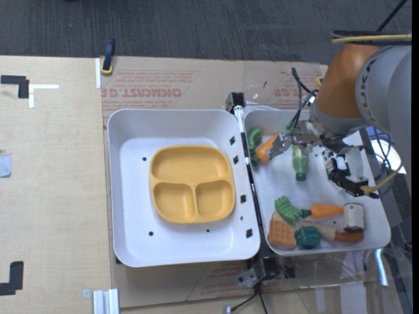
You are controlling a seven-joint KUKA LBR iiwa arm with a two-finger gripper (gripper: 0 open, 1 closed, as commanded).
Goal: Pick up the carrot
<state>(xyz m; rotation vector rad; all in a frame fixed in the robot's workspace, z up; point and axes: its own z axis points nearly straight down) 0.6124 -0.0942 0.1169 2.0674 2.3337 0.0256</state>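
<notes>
Since the carrot (263, 151) looks like a small moulded toy, orange body with a green top (254, 138), I judge it light, stiff and rather smooth, likely to skid or roll if pinched off-centre. It lies in the right bin (383, 231) against the left wall, near the far-left corner, tilted with its green end toward the far edge. The thick orange middle seems the best place to take hold, across its width. The wall beside it leaves little room on that side.

The end effector (280, 142) sits just beside the carrot's orange end, perhaps touching it. The wrist and a tangle of cables (347, 175) crowd the spot, so I cannot tell how far open it is, nor whether it has hold of anything.

A second long orange piece (325, 210) lies toward the near edge beside a green leafy toy (286, 209). It could also pass for a carrot, and the view is too coarse to settle which is meant. A green bottle (300, 164) stands mid-bin, and a waffle (281, 233) rests at the near-left corner. The left bin (124, 195) holds a yellow divided plate (193, 183)
</notes>
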